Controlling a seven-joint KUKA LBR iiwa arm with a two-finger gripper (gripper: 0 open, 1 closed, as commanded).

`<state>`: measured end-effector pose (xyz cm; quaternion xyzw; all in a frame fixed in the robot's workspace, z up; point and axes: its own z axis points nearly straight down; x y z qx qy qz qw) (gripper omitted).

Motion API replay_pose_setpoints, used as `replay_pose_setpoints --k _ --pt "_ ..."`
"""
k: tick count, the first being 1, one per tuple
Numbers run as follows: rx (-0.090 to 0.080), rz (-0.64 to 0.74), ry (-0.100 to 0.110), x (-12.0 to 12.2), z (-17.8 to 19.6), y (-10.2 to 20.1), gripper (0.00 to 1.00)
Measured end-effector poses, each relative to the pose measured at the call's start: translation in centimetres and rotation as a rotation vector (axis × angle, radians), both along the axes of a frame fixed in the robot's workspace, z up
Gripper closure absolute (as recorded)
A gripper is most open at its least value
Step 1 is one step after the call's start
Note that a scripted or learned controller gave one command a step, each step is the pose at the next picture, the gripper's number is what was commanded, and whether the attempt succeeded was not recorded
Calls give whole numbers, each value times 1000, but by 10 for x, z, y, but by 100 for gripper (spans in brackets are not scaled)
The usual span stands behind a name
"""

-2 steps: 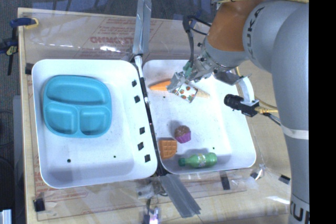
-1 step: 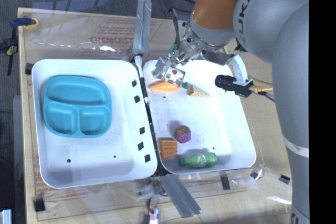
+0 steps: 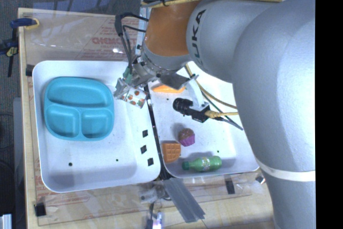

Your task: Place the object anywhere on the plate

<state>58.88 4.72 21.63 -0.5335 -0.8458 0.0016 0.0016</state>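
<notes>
Hanging at the gripper (image 3: 127,87), a small patterned packet (image 3: 134,96) sat just right of the blue plate (image 3: 79,108), over the left bin (image 3: 91,174). Jaws looked clamped on its upper edge. It seemed light, flat, floppy; an edge pinch suited it.

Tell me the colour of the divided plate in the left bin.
The plate is light blue, a plain turquoise shade, seen clearly in the camera view.

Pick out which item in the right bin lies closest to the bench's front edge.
The green bottle, lying on its side. The waffle and the purple cupcake sit farther back.
</notes>
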Motion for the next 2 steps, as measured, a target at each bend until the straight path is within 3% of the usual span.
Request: replay_pose_setpoints --k 1,2 --pt "0 121 -3 23 -13 63 100" --pt "0 121 -3 24 -13 62 0"
